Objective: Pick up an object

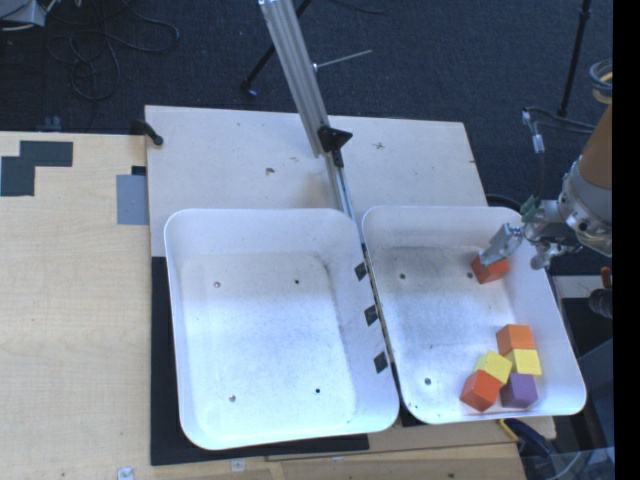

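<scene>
My gripper (516,257) hangs over the far right side of the right bin (440,413), reaching in from the right edge. Its two fingers stand spread apart, open. A red-orange block (489,269) lies on the bin floor right at the tip of the left finger (499,242), not between the two fingers. In the bin's near right corner sits a cluster of blocks: an orange one (514,338), two yellow ones (527,362) (493,368), a red-orange one (479,390) and a purple one (518,391).
The left bin (190,268) sits beside the right one, with a divider carrying black clips (370,313) between them. A slanted aluminium rail (300,73) rises behind the bins. Light wooden bench surface (70,318) lies to the left.
</scene>
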Controlling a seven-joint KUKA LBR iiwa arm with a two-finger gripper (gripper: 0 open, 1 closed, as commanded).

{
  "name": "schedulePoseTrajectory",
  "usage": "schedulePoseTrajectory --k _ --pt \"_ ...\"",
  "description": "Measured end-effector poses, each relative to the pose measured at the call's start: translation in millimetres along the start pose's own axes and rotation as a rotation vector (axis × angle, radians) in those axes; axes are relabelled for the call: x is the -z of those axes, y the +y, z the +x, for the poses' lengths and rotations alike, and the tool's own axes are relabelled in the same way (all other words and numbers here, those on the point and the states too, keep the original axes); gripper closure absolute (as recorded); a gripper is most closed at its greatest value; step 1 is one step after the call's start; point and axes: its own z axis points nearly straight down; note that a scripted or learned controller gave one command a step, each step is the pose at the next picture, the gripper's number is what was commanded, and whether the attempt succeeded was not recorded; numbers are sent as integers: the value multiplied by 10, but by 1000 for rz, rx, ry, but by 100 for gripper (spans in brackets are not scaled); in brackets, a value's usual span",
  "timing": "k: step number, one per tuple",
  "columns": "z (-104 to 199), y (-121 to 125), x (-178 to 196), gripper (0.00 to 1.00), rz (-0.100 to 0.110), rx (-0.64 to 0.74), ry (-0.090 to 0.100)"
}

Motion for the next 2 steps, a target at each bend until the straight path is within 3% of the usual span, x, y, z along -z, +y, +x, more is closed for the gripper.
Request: schedulePoseTrajectory --k 1,2 --pt "-35 -7 -225 0 3 0 0" --pt "-170 311 -1453 0 -1 0 -1"
